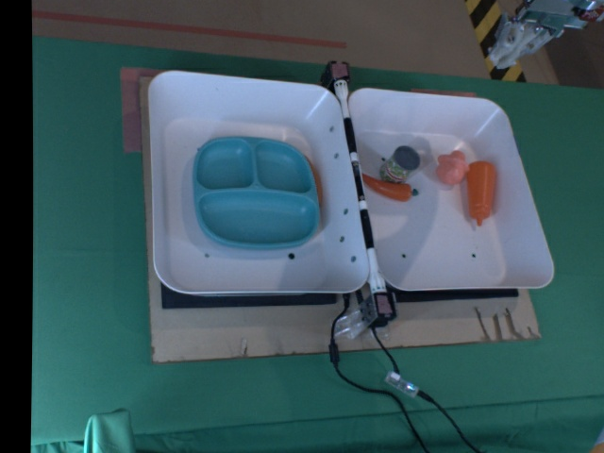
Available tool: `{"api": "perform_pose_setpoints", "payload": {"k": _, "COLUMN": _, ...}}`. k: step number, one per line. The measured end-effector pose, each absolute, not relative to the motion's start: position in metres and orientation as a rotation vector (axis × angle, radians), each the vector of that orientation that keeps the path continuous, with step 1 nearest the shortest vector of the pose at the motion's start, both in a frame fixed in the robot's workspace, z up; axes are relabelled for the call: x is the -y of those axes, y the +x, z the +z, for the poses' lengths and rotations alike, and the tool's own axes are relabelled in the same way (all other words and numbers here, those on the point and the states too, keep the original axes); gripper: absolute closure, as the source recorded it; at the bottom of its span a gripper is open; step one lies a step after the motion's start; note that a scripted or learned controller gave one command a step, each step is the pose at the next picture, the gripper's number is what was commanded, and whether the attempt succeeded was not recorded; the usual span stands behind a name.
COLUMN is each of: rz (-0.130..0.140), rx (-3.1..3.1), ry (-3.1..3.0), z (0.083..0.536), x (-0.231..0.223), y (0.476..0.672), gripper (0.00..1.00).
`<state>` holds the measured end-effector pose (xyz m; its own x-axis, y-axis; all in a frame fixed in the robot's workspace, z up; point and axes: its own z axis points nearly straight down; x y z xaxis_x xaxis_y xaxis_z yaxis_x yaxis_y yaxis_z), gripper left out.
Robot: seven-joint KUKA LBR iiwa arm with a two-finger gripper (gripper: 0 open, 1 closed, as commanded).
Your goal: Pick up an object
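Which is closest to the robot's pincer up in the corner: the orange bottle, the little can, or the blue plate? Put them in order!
From the pincer:
1. Orange bottle, right bin, right side.
2. Little can, right bin, near the divider.
3. Blue plate, left bin.

Two shallow white bins sit side by side: the left bin [170, 159] and the right bin [510, 243]. One teal divided plate [255, 193] with three compartments lies in the left. The right contains four items: one small jar [401, 163], one chili pepper [389, 189], one pink toy [453, 168], one orange bottle [480, 192].
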<state>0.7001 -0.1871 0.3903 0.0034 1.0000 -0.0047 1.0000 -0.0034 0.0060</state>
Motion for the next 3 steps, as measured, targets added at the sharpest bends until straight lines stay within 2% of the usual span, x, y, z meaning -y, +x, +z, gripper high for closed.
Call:
{"api": "perform_pose_setpoints", "payload": {"k": 1, "rz": 0.000, "rx": -2.214, "ry": 2.221, "z": 0.380, "x": 0.187, "y": 0.700, "gripper": 1.00}}
{"api": "perform_pose_setpoints", "payload": {"k": 2, "rz": -0.001, "rx": -2.214, "ry": 2.221, "z": 0.346, "x": 0.187, "y": 0.700, "gripper": 1.00}}
{"api": "perform_pose_setpoints", "payload": {"k": 3, "rz": 0.004, "rx": -2.214, "ry": 2.219, "z": 0.388, "x": 0.186, "y": 0.700, "gripper": 1.00}}
